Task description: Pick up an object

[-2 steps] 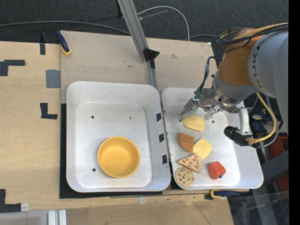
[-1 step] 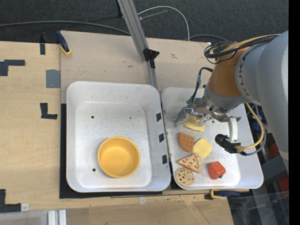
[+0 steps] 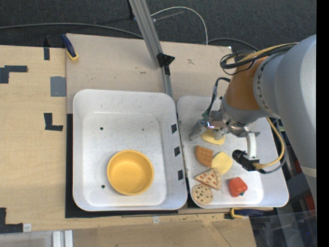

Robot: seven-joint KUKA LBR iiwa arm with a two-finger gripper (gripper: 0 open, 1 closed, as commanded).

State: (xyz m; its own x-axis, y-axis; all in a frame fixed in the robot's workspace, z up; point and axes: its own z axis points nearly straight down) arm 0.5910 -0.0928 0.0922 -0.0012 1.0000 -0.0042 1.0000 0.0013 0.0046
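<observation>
Gripper [image 3: 209, 131] is down in the right bin [image 3: 275, 197] at center-right of frame, over a pale yellow piece [image 3: 214, 138], jaw state not discernible, so no confirmed grasp and the lift remains to do.

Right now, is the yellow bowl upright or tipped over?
Upright: the yellow bowl sits in the left bin, its round opening facing up.

Both bins, left bin [image 3: 87, 112] and right bin [image 3: 272, 194], are white with fine dark specks. Bowl [image 3: 130, 172], well left of the gripper [image 3: 206, 129]: yellow. Below the gripper: pale yellow piece [image 3: 213, 138], orange-brown waffle [image 3: 204, 156], yellow item [image 3: 222, 162], red-spotted pizza slice [image 3: 208, 179], dark-dotted tan cookie [image 3: 202, 194], red pepper [image 3: 237, 186].
</observation>
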